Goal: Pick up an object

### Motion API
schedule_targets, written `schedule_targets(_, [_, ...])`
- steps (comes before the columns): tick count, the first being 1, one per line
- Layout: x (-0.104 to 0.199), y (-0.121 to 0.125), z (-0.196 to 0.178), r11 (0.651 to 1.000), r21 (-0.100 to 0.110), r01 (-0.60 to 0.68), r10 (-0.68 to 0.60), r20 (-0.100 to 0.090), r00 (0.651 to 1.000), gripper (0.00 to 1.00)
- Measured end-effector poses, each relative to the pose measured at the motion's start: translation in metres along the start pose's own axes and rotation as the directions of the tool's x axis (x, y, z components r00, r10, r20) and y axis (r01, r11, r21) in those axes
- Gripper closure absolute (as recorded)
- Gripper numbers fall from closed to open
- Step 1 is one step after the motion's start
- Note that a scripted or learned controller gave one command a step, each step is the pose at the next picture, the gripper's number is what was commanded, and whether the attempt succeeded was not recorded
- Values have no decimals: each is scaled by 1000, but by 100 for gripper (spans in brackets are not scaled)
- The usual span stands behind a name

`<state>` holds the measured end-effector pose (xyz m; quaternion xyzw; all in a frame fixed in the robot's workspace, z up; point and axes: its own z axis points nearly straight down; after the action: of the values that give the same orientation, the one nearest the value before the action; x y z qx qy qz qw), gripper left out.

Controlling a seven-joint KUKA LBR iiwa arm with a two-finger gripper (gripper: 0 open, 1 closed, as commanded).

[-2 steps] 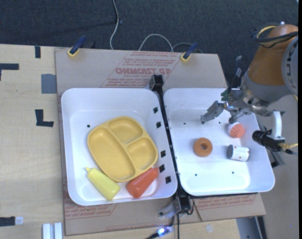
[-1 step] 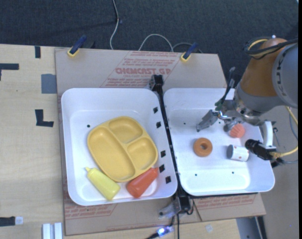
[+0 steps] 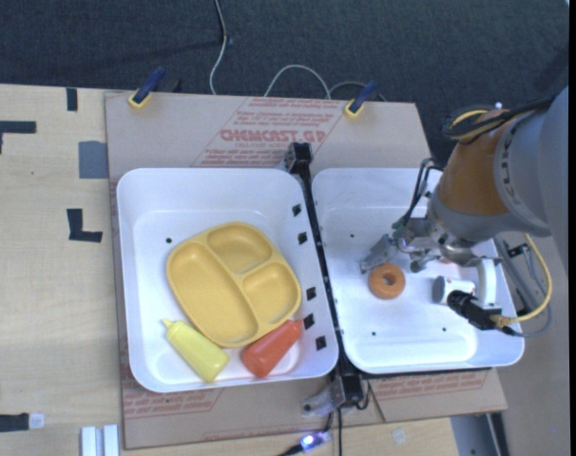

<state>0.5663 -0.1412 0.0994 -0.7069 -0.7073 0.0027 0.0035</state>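
Front of left white bin [image 3: 136,255]: yellow plastic squeeze bottle [image 3: 196,348] and red plastic bottle [image 3: 271,346], both touching the yellow three-compartment plate [image 3: 233,281]. Brown ring donut [image 3: 388,281] on the right white bin [image 3: 364,350] floor. Gripper [image 3: 394,247] just above-left of donut, holding nothing; finger spread unclear.

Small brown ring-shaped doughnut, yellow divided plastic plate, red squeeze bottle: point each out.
Small brown ring-shaped doughnut [image 3: 388,281], camera view, on its ring.
Yellow divided plastic plate [image 3: 234,281], camera view, on its central ridge.
Red squeeze bottle [image 3: 269,348], camera view, mid-body.
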Motion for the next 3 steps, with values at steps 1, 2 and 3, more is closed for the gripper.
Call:
schedule_targets(1, [0,0,15,1000,-8,1,-1,2,1000,0])
schedule_targets(2, [0,1,4,1000,-10,2,-2,4,1000,100])
schedule_targets(3, [-1,1,-38,1000,-10,1,-1,2,1000,100])
